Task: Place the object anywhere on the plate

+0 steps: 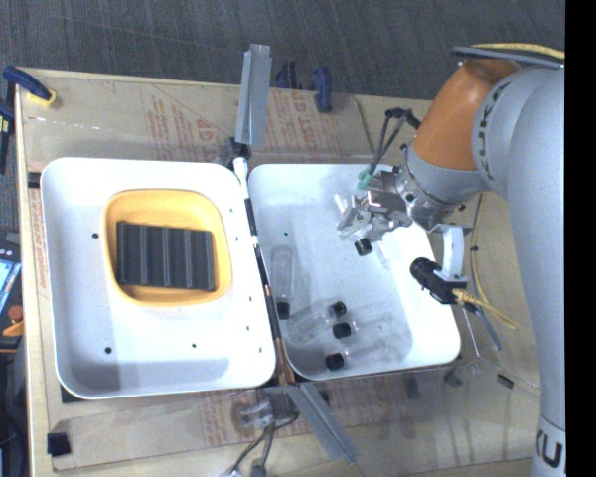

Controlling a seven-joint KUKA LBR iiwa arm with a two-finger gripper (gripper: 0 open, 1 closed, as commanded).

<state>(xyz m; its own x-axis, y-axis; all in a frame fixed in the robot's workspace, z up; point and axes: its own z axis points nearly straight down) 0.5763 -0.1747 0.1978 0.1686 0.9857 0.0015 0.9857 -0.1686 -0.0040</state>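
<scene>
Two bins sit side by side, and as far as I can judge the placing is not yet done. The yellow plate (129, 205) lies in the left bin (79, 351) with a dark ridged block (166, 256) on its middle, while the loose pieces that look like candidates for the task lie in the right bin (308, 192). These are a cluster of clear vials with black caps (340, 332) towards that bin's near edge and a clear tube (281, 266) just beside its left wall. Which of these is the object meant I cannot tell. The gripper (363, 235) hangs over the far part of the right bin, apart from the vials and to the right of the tube. Whether it is wide or narrow cannot be told at this size, and nothing can be made out in its hold. Picking up, carrying across to the left bin and setting down all appear to be left.
</scene>
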